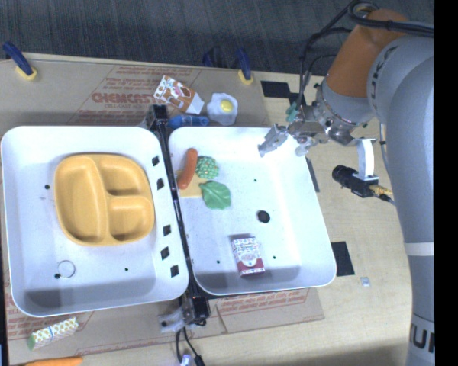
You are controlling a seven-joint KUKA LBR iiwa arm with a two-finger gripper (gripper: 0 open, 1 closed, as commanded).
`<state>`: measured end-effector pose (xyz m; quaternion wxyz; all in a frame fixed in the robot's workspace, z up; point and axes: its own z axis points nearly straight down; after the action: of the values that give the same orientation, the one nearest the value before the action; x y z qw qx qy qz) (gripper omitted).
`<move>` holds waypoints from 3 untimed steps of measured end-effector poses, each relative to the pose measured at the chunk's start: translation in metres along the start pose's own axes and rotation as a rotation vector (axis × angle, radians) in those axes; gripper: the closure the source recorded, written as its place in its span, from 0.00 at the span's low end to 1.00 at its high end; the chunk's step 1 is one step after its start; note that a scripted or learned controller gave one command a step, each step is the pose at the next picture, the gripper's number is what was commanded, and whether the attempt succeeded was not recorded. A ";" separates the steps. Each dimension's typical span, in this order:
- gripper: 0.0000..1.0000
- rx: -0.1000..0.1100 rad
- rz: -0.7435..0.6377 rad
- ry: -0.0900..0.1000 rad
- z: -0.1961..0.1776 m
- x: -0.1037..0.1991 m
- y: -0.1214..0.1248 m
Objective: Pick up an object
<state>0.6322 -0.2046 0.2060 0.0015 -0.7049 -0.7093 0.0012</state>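
Claw [285,139]: hangs over the right bin's [305,227] upper right corner, fingers spread apart and pointing left, nothing between them.
Arm [382,75]: reaches in from the right, wrist bent low toward the bin, which suits a downward grab.
Candidates: a carrot [187,168], a green lump [207,167] and a leaf [216,195] crowd the bin's upper left, touching or nearly so; a red box [247,254] lies alone near the front wall.
Dark dot [262,217]: sits mid-bin; too small to tell what it is.
Left bin [23,204]: carries a yellow tray [104,197], likely a drop-off place.
Desk [99,90]: a printed packet [172,91], a blue piece [188,120] and a yellow-and-white item [223,108] lie behind the bins, outside easy reach.
Stage: judged early; no item is lifted, and the claw is well apart from all of them.
Next: the box looks easiest, since it stands clear of neighbours; the cluster risks a two-item pinch.
Risk: the box is close to the wall, which may block a finger.
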 end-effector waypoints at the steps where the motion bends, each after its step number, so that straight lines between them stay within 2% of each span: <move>1: 0.00 0.001 0.072 0.001 0.115 0.058 0.000; 2: 0.00 0.004 0.307 0.000 0.115 0.111 0.024; 3: 1.00 0.007 0.300 0.001 0.104 0.112 0.025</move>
<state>0.6558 -0.0927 0.1015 0.0039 -0.8031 -0.5958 0.0035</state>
